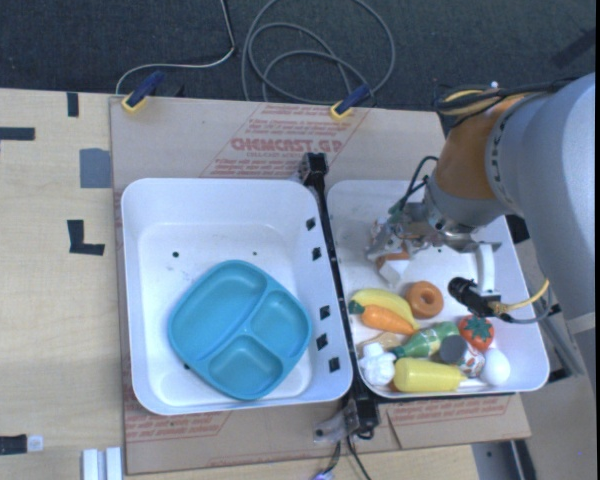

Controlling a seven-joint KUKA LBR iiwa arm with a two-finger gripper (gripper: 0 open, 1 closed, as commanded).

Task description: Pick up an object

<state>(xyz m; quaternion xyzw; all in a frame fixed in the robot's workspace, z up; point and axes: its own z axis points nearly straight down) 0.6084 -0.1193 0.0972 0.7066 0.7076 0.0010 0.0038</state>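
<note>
Lying crosswise, banana and carrot point left-right, touching.

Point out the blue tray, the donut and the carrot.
blue tray [239,329], camera view, on the ridge between its compartments.
donut [424,299], camera view, on its brown ring.
carrot [388,319], camera view, on the middle of its orange body.

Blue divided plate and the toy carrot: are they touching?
Apart. The camera view shows the blue plate lying in the left bin and the carrot in the right bin, with the bin walls between them.
</note>
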